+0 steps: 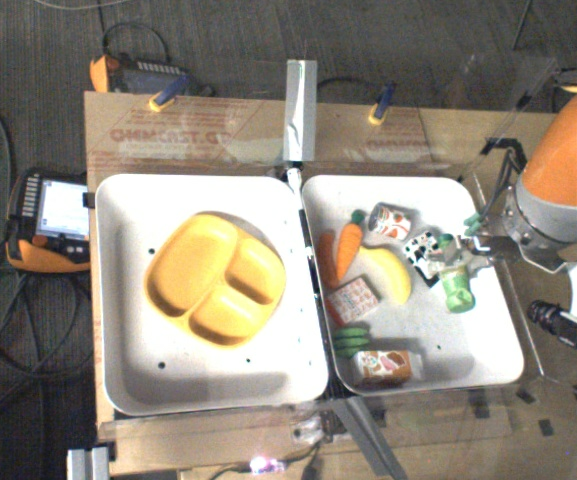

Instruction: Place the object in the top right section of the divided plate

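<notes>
Two white bins below me: yellow divided plate (216, 278) sits bare in the left one, nothing delivered yet. My gripper (465, 253) hovers over the right bin's toys, by the green bottle (458, 290); grip unclear.

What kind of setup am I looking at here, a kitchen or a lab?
Most likely a robotics lab bench, not a kitchen: two white bins clamped to a board, toy food such as a carrot and banana, a yellow divided plate, and loose cables on carpet.
</notes>
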{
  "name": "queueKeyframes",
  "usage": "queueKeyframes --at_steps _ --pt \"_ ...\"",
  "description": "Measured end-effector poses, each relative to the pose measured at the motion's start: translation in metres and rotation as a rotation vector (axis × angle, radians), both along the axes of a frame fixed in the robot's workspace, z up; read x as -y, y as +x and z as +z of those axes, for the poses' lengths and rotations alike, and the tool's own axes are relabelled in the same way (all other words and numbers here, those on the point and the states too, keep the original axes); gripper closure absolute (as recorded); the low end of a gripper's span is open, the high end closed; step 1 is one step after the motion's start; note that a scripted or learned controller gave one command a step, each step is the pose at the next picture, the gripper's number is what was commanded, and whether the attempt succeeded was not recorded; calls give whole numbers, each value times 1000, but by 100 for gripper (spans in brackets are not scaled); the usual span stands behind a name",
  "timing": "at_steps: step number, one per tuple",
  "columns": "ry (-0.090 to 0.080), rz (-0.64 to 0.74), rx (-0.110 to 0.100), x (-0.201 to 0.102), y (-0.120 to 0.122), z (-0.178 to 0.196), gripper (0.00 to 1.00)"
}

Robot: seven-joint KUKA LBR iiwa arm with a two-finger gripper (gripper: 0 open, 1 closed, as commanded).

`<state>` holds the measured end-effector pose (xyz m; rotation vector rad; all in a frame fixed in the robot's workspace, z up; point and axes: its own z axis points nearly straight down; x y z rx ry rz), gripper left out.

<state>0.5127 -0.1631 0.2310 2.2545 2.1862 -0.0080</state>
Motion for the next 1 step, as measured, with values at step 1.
queueKeyframes --at_steps 1 --pt "5 -37 -2 -9 -7 -98 100"
